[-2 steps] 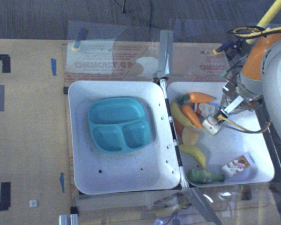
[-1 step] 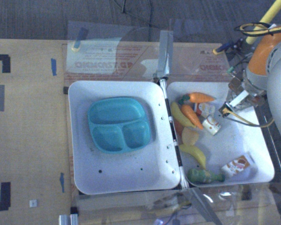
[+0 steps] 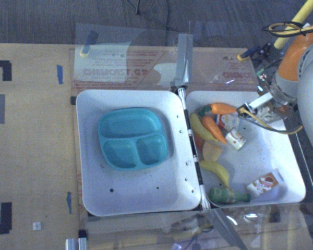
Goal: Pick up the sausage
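Observation:
The right bin (image 3: pixel 281 155) holds a pile of toy food along its left side. A reddish-brown piece that looks like the sausage (image 3: pixel 199 142) lies against the bin's left wall, partly under a yellow banana (image 3: pixel 196 124) and an orange carrot (image 3: pixel 214 129). My gripper (image 3: pixel 241 120) hangs over the upper middle of this bin, to the right of the pile and above a small white can (image 3: pixel 236 140). It is well apart from the sausage. Nothing is visibly held.
A second carrot (image 3: pixel 224 108), a pale round piece (image 3: pixel 212 151), another banana (image 3: pixel 217 171), a green vegetable (image 3: pixel 227 195) and a small carton (image 3: pixel 264 184) also lie in the right bin. The left bin (image 3: pixel 94 186) holds a teal divided plate (image 3: pixel 133 138).

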`<action>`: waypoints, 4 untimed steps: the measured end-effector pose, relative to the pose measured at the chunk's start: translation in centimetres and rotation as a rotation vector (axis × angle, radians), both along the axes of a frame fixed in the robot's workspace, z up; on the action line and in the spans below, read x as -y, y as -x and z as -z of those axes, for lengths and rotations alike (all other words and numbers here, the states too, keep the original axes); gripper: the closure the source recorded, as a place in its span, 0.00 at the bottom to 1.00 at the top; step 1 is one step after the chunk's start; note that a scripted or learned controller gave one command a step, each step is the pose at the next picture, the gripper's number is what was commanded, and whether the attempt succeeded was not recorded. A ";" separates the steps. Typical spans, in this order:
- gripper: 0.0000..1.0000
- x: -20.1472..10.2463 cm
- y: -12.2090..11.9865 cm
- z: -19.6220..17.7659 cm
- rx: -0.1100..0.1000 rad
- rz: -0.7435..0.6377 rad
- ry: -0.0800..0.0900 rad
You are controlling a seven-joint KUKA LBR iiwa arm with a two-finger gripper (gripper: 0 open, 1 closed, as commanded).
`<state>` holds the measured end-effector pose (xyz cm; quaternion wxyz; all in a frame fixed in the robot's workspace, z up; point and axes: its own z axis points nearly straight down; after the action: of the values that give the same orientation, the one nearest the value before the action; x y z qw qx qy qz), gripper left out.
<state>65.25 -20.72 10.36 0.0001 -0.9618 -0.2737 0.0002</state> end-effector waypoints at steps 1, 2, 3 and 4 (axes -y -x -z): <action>1.00 1.0 -1.0 1.7 0.001 -0.058 -0.001; 1.00 0.9 -1.1 0.6 0.002 -0.062 0.000; 1.00 0.8 -1.2 -0.5 0.002 -0.065 0.001; 1.00 -0.3 -0.6 0.0 -0.002 -0.007 -0.002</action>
<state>65.81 -20.46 10.40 0.0011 -0.9608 -0.2771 0.0008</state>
